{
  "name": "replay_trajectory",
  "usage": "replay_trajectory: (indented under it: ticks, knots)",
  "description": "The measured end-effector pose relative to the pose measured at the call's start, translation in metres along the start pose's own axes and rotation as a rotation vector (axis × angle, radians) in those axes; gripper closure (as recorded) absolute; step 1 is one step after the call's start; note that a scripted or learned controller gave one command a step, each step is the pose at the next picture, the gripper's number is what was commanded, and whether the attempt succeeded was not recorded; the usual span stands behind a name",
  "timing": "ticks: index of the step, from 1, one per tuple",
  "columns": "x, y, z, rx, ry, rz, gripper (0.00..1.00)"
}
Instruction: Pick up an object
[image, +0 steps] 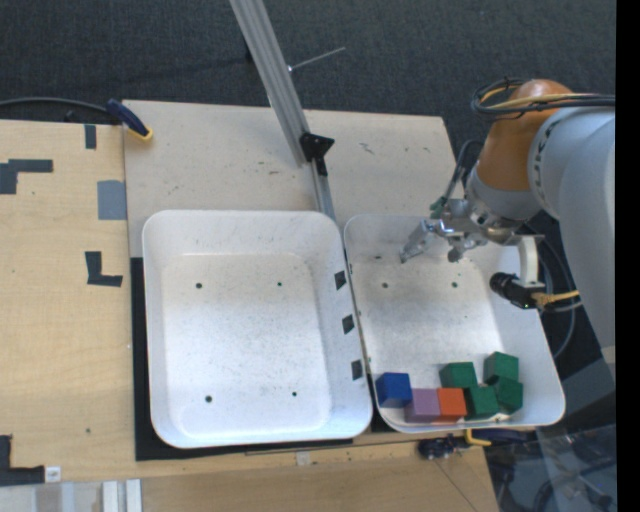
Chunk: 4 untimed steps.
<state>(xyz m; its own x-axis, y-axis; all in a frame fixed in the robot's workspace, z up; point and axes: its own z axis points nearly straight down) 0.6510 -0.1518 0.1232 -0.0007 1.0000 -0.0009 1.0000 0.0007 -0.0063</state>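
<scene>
A: Desk (250, 160) first — pale board across the frame, two white bins on it, a metal rail (285, 90) slanting down from the top centre to their shared edge.

B: And the bins?

A: Left bin (160, 300) fills the middle. Right bin (420, 300) holds blocks along its lower edge: green blocks (490, 385) clustered at lower right, then an orange block (452, 402), a purple block (426, 404) and a blue block (394, 388) touching in a row.

B: The arm (560, 180)?

A: Upper right. Its gripper (435, 245) hangs over the right bin's upper part, well apart from the blocks.

B: Fingers?

A: Spread apart, nothing between them.
</scene>
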Motion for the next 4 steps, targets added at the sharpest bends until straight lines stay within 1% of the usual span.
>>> replay_trajectory:
  ticks: [1, 2, 3, 4]
  knots:
    - [0.001, -0.001, 0.034, -0.001, 0.000, -0.001, 0.00]
    - [0.002, 0.000, 0.021, -0.005, 0.000, -0.002, 1.00]
    - [0.008, -0.003, -0.024, -0.010, 0.001, -0.001, 1.00]
    - [0.003, -0.004, -0.068, -0.010, 0.000, 0.000, 1.00]
